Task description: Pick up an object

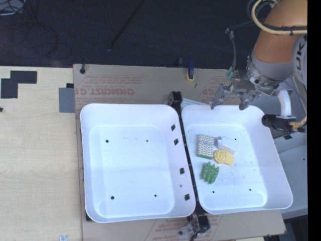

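Hand (230,101) spread, holding nothing, above right bin (273,185) rim; green piece (209,172), yellow piece (223,157), patterned block (205,145) clustered; details indistinct.

Both bins (130,115) are plain white. One bin holds a green-and-white checked block (205,145), a yellow piece (223,157), a green one (209,172) and something possibly clear (226,143).

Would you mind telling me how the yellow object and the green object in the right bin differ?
The yellow object is rounded and oval; the green object is narrower with a jagged outline. The yellow object lies further back, touching a checkered packet; the green object lies nearer the front, apart from the packet. The yellow one looks slightly wider than the green one. Both are small and rest on the floor of the right bin, well below the claw.
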You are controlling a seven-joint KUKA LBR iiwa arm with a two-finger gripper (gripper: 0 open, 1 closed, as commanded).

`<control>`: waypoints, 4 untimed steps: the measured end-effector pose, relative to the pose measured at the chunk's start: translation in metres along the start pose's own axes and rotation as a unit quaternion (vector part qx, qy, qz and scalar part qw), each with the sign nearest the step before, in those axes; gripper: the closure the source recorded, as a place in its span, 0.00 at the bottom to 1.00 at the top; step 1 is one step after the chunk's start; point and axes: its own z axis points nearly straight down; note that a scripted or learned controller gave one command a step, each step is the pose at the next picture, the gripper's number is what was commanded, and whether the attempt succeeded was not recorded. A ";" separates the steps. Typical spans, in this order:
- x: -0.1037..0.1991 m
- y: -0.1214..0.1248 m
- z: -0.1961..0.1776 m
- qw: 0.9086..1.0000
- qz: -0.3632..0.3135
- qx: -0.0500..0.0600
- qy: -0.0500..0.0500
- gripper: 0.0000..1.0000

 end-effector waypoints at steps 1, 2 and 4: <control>0.000 0.000 -0.010 1.000 -0.001 0.001 0.000 1.00; 0.083 0.007 -0.063 1.000 -0.004 -0.003 0.001 1.00; -0.043 -0.153 -0.114 1.000 0.005 0.002 -0.001 1.00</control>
